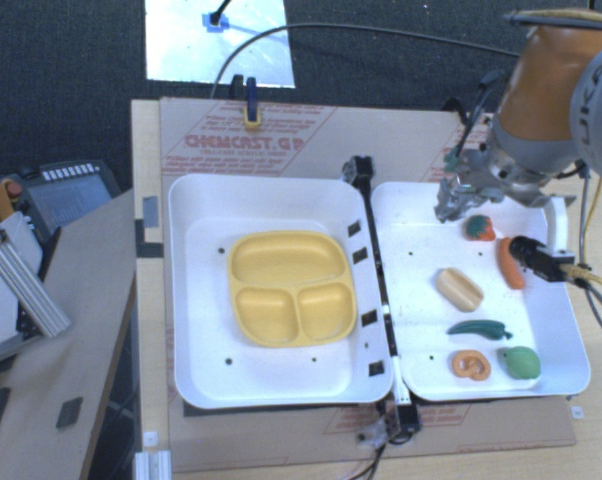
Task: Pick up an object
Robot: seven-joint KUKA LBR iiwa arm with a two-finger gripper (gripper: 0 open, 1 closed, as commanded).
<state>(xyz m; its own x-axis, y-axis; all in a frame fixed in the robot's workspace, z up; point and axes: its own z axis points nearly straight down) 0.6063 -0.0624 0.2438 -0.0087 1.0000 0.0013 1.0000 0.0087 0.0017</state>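
pincer (455, 206) low over right bin (421, 363), beside tomato toy (479, 229); grip state unclear, tips blurred.

arm (571, 78) cut off at right edge, carrot (509, 264) partly hidden

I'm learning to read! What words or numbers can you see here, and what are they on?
"CHEMCAST GP": red print on the brown board behind the bins, blurry, so my best reading.
More red print on the board's right and front edges: too blurred to read.
Grey device at left: buttons, too small to read.
Yellow tray and toy foods: no words.
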